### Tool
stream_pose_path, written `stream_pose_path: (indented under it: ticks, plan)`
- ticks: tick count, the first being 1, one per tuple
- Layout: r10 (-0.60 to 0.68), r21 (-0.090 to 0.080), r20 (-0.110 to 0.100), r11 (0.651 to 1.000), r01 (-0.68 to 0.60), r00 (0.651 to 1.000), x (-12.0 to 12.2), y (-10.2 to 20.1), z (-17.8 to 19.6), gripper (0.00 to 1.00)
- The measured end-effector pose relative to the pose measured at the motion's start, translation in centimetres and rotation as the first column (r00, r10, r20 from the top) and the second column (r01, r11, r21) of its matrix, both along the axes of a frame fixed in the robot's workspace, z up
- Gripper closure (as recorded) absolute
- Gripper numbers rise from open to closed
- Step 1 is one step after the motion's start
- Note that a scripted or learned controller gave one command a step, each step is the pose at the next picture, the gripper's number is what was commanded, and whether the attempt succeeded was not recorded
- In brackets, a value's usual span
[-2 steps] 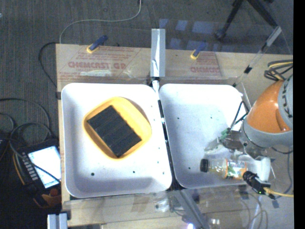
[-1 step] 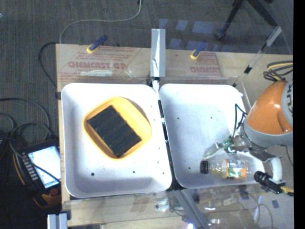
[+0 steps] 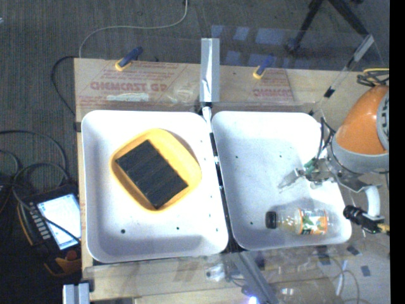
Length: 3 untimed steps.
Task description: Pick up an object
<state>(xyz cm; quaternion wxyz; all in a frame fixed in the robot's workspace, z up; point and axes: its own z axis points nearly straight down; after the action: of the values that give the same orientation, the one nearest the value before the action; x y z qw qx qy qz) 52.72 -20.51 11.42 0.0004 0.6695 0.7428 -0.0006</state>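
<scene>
A small clear bottle with a black cap and a green-orange label lies on its side near the front of the right bin. My gripper hangs over the right side of that bin, a little behind the bottle and apart from it. Nothing shows in the gripper. The grey arm with its orange band comes in from the right edge. In the left bin rests a yellow scrub sponge, its dark rough side facing up.
The bins stand side by side on a wooden board with a metal divider post behind their joint. Two yellow-blue clamps sit on the board's back edge. Cables and a tablet lie on the floor at left.
</scene>
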Motion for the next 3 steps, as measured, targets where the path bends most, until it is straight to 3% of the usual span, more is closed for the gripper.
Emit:
stream_pose_path:
  ticks: [1,2,3]
  plan:
    - [0.045,-0.010,0.020,0.999,-0.045,0.999,-3.7,2.7,-2.2,0.00]
    - [0.047,-0.005,0.021,0.999,-0.047,0.999,-3.6,2.9,-1.1,1.00]
    - [0.047,-0.005,0.021,0.999,-0.047,0.999,-3.6,2.9,-1.1,0.00]
